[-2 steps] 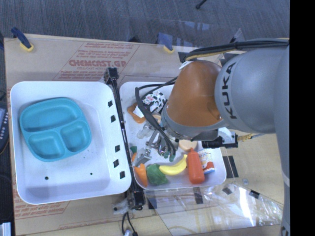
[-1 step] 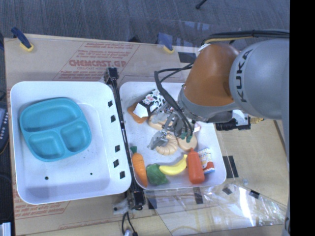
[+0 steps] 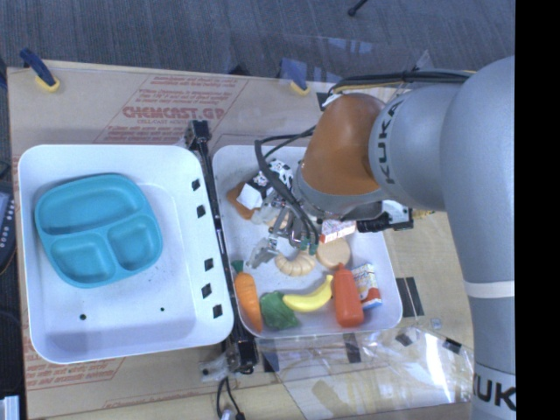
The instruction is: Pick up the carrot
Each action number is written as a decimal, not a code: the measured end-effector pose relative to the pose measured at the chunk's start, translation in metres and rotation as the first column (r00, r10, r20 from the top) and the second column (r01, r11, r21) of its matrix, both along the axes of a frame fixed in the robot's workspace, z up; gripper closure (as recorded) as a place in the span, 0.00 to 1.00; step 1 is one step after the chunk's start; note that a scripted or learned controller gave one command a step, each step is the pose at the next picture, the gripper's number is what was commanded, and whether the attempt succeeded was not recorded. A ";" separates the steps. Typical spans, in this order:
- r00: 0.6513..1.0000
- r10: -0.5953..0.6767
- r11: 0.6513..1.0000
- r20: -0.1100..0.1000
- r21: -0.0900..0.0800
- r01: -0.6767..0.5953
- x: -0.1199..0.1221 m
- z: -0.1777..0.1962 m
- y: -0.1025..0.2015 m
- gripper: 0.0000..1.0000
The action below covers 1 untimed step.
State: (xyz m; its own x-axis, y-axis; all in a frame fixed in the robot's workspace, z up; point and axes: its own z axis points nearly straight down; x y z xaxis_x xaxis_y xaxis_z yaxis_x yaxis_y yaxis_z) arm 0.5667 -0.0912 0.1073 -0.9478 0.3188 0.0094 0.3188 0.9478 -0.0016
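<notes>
Currently approaching: gripper is hanging in the right bin, fingers apparently apart, holding nothing. Carrot is lying near; next requires lowering leftward.

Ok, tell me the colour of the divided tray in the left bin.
The tray is light blue, shown clearly in the camera view.

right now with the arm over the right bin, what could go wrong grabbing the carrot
1. The carrot lies tight along the right bin's left wall, so one side of the gripper may strike the wall.
2. Its green top touches the banana, which could get nudged or caught too.
3. The gripper sits above the croissant, not the carrot, so closing here would miss.
</notes>
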 end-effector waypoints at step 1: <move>1.000 -0.019 1.000 0.021 -0.001 0.019 0.007 0.090 0.034 0.00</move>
State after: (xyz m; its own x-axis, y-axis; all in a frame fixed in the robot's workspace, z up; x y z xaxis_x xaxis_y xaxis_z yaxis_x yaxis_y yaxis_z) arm 0.5738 -0.0572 0.1970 -0.9414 0.3371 -0.0106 0.3371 0.9415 0.0036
